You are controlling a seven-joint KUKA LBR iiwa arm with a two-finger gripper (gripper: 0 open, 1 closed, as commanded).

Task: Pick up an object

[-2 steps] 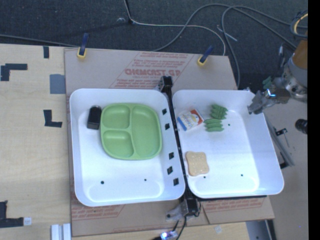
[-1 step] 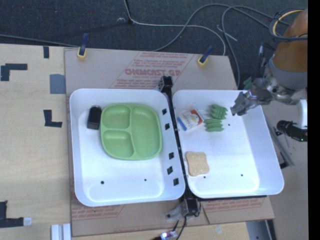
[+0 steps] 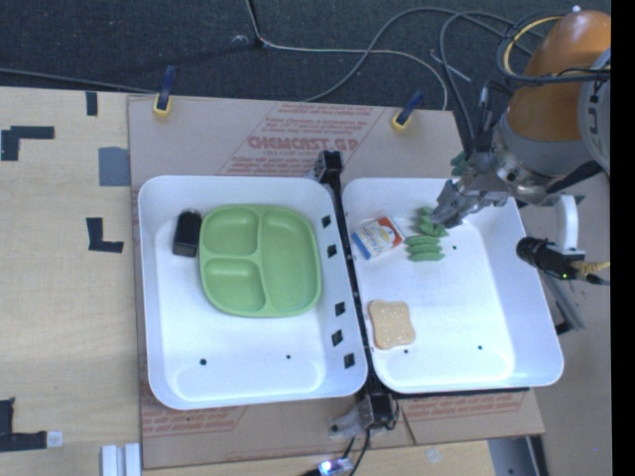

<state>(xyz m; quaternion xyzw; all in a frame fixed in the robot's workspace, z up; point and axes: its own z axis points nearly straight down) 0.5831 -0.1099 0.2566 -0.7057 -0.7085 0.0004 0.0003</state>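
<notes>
Green pea pod point(image 3: 427, 243) lies in the right bin point(image 3: 496, 345) near its far edge, just beside a small snack packet point(image 3: 377, 236); a slice of toast point(image 3: 391, 323) sits nearer the front. Gripper point(image 3: 444, 213) is down at the pod's upper end, seemingly touching it; whether the jaws are apart or clamped, cannot tell. Judged: reach done, grasp unconfirmed, lift still to come. Left bin point(image 3: 169, 365) holds a green divided plate point(image 3: 260, 260) and a black block point(image 3: 187, 233).

Right bin point(image 3: 516, 360) floor mostly open; packet point(image 3: 377, 236), bread point(image 3: 391, 324), possibly pea pods point(image 3: 427, 246) obstruct.
</notes>
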